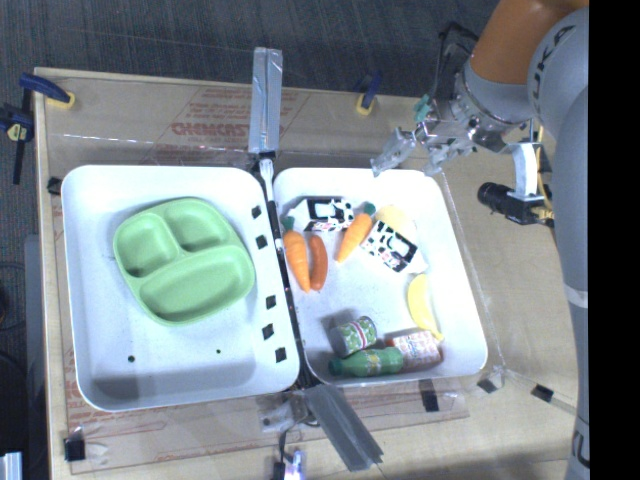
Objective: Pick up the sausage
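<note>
Reddish-brown sausage lies touching a carrot, so a descent may snag both. Tool, released and holding nothing, hovers beyond the right bin.

We see the right bin crowded along its far and near ends: two carrots and a cow-patterned item far left, a can and green bottle near the front wall. Its middle floor lies bare. The green divided plate fills much of the left bin.
</note>
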Available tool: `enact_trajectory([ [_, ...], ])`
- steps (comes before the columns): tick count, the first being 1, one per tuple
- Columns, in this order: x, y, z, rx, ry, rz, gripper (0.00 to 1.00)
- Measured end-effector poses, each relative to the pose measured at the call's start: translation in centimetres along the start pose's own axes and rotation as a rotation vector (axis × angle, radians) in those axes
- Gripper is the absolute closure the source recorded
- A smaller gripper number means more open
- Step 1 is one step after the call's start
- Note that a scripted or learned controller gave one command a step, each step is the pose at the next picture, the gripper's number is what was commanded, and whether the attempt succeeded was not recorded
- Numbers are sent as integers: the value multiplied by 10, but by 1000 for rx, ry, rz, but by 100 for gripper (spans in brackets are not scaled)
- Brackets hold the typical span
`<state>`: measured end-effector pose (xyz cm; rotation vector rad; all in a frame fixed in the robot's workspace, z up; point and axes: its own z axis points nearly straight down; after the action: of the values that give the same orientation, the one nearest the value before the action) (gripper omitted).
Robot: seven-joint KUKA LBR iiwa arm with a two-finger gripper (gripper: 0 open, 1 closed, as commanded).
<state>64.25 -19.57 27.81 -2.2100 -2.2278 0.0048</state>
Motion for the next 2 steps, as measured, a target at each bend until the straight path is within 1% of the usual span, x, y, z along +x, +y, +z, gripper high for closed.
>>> enact_trajectory([
  [1, 28, -35, 166, -3, 0, 16, 0],
  [2, 56, -77, 180, -17, -19, -134, 0],
])
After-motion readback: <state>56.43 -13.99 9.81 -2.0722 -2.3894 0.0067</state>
